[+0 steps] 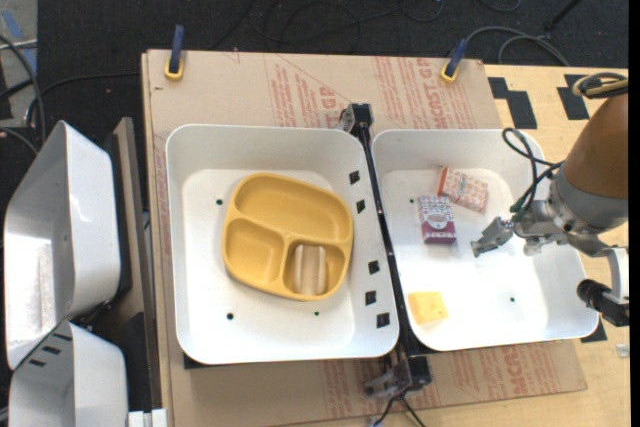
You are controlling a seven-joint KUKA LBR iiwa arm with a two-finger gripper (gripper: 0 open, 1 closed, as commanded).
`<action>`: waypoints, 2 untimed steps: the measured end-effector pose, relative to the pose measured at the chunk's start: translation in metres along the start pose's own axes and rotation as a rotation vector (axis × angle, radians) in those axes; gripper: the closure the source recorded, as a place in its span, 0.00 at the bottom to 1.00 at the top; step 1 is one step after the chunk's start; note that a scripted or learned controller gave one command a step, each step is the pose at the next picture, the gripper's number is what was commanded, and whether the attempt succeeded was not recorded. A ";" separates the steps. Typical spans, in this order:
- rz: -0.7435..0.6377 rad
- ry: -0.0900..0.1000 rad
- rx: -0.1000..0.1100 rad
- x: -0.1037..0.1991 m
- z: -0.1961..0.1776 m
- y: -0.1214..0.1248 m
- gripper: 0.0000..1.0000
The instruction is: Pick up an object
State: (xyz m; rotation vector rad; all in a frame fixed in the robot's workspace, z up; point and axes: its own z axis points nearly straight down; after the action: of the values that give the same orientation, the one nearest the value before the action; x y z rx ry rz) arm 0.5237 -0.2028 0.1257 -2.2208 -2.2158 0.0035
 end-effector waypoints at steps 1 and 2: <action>-0.001 -0.002 -0.005 0.000 -0.014 0.001 1.00; -0.005 -0.003 -0.009 0.006 -0.061 -0.004 1.00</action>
State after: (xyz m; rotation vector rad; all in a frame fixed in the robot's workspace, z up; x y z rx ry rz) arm 0.5204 -0.1965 0.1867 -2.2208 -2.2277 -0.0029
